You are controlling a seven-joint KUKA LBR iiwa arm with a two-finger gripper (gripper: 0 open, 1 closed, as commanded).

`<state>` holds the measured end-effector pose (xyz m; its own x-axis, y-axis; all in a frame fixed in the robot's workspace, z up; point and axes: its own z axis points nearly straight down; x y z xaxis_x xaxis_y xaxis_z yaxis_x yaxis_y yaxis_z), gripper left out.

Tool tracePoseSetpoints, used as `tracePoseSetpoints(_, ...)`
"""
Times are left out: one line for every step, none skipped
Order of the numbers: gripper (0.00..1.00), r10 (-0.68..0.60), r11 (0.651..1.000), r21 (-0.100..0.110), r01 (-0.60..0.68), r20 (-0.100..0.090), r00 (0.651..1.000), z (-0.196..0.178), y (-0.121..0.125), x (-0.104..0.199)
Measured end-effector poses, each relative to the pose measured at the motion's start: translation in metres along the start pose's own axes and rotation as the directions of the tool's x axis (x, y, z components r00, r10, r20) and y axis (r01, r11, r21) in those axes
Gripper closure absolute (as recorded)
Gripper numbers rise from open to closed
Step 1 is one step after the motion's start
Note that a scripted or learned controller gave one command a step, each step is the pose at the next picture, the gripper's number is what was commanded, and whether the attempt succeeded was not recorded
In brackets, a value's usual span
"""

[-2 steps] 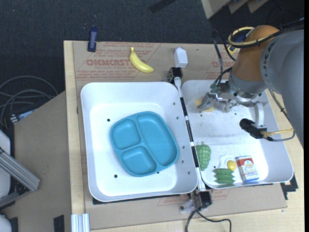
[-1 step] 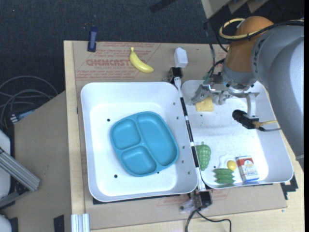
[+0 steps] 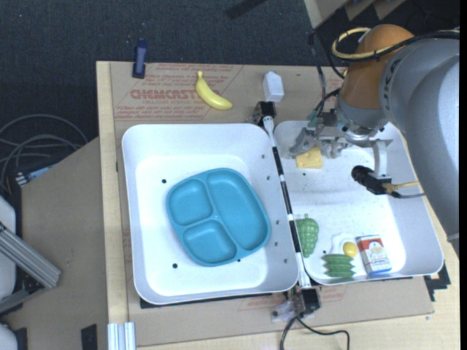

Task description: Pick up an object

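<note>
Along the lower edge of the right bin (image 3: 430, 250) lie a green pea pod (image 3: 338, 265), a small red-and-white carton (image 3: 373, 254) and a green ridged toy (image 3: 307, 235). Mid-frame, the left bin (image 3: 142, 195) holds a blue divided tray (image 3: 217, 215). Higher up, the gripper (image 3: 319, 143) is low over a yellow block (image 3: 309, 159) in the right bin's upper left corner; whether it grasps anything cannot be told. A toy banana (image 3: 211, 93) lies on the bench beyond the bins.

Arm (image 3: 430, 86): cut off at right edge. Gripper (image 3: 319, 141): partly covers yellow block (image 3: 309, 160). Small yellow obj (image 3: 350, 250) by red-white box (image 3: 373, 256): too small to ID.
</note>
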<state>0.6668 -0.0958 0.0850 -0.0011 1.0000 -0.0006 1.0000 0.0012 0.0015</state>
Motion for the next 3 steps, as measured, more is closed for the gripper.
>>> tracePoseSetpoints(0.0, 0.0, 1.0, 0.001, 0.0, -0.001, 1.0, 0.0, 0.0, 0.005)
tracePoseSetpoints(1.0, 0.0, 1.0, -0.007, 0.0, 0.002, 1.0, -0.013, 0.002, 0.004)
tracePoseSetpoints(0.0, 0.0, 1.0, -0.002, 0.0, 0.001, 1.0, -0.011, 0.001, 0.004)
